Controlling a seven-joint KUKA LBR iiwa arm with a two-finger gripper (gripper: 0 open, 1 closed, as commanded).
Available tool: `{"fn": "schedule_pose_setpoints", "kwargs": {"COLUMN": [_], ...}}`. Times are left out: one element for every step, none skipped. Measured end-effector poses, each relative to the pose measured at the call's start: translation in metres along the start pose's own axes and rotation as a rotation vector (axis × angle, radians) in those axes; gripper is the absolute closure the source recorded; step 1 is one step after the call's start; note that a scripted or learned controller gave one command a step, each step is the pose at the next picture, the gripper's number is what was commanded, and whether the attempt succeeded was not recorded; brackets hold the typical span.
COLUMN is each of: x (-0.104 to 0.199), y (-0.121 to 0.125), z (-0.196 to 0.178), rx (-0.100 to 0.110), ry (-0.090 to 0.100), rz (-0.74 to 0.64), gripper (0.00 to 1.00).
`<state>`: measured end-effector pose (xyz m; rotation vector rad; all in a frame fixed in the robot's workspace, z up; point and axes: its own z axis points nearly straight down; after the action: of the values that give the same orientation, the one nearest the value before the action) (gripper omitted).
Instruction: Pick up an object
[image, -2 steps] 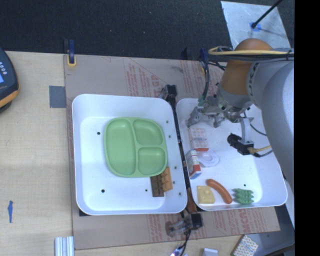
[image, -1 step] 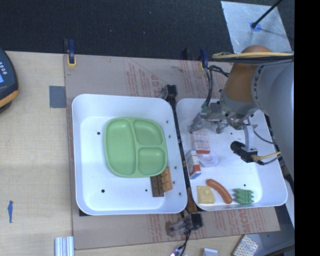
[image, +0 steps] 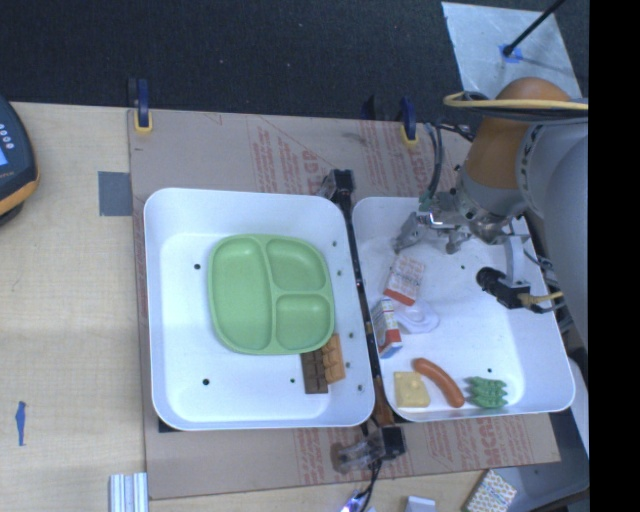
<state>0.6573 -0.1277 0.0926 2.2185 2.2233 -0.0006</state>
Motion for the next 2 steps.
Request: {"fn": "schedule_pose_setpoints", "kwargs": {"x": [0.02,0.022], "y": [-0.03,0.0], "z": [0.001,0.0], "rx": [0.007,-0.001], "ry": [0.0,0.0], "rz": [0.0,-0.003], "gripper": [0.0,0.0]}}
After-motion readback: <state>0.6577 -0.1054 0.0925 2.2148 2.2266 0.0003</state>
